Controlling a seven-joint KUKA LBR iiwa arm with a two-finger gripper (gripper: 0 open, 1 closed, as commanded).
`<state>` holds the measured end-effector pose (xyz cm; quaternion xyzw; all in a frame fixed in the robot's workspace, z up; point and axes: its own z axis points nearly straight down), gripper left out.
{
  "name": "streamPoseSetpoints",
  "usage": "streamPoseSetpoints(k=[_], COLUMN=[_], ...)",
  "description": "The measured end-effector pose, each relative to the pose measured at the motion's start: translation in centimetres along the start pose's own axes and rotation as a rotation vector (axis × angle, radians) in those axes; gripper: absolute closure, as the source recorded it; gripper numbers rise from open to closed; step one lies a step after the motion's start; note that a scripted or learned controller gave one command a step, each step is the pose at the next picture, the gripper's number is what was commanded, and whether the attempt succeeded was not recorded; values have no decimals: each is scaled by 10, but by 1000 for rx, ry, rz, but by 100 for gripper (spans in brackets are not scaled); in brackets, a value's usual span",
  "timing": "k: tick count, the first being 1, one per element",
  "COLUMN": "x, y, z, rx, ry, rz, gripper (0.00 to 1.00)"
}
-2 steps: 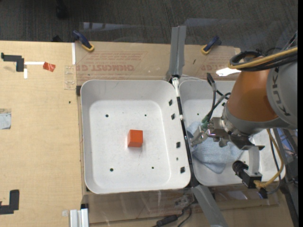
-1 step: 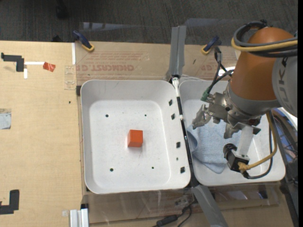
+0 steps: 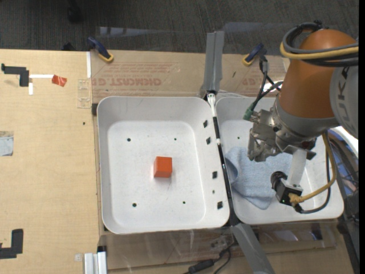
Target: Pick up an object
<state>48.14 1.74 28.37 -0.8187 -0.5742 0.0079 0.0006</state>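
Orange block (image 3: pixel 163 167) sits in the left bin (image 3: pixel 114 210); a blue cloth (image 3: pixel 251 178) lies in the right bin (image 3: pixel 336 207) under the gripper (image 3: pixel 258 153).

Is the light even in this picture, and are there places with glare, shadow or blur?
In the camera view the light is mostly even and soft: the left bin is bright but keeps its detail, the orange block looks sharp with only a faint shadow, a strong white glare sits on the right bin near the arm, and the blue cloth lies partly in the arm's shade.
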Motion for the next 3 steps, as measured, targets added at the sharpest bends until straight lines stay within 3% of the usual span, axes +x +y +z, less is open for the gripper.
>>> streamPoseSetpoints(k=[1,2,3], x=[8,29,19], y=[-5,35,-10], z=[-102,-53,-118], rx=[-8,-3,-7], ry=[5,5,5], rz=[-204,74,-117], gripper=[100,100,100])
